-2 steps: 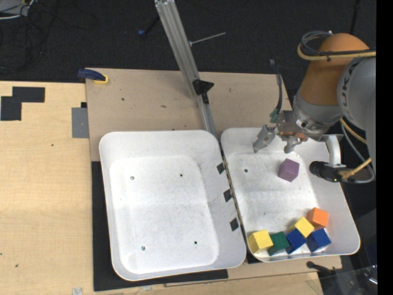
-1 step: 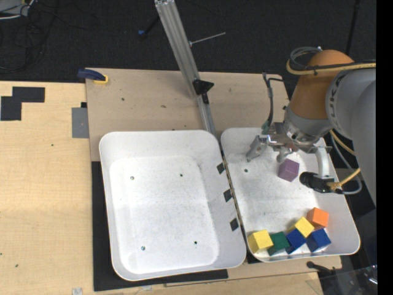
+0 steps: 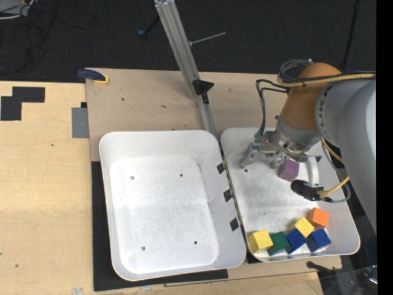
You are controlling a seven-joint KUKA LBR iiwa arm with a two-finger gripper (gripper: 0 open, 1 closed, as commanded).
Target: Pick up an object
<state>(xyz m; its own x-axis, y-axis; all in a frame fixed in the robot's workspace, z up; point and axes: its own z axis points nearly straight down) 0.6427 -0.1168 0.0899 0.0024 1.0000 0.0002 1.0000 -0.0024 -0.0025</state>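
- Purple block lay in the right bin, just beside the hand on its near-right side, partly tucked under the wrist.
- Could not tell the hand's state, nor whether anything sat in its grasp.
- Hung low over the far part of the right bin, below the orange band of the grey arm.
- Clustered well nearer the camera than the hand, in the bin's front corner: yellow block, green block, blue block, second yellow block, orange block, second blue block.
- Sat to the hand's left: left bin on the surface.
- Rose beyond the hand: slanted metal rail.
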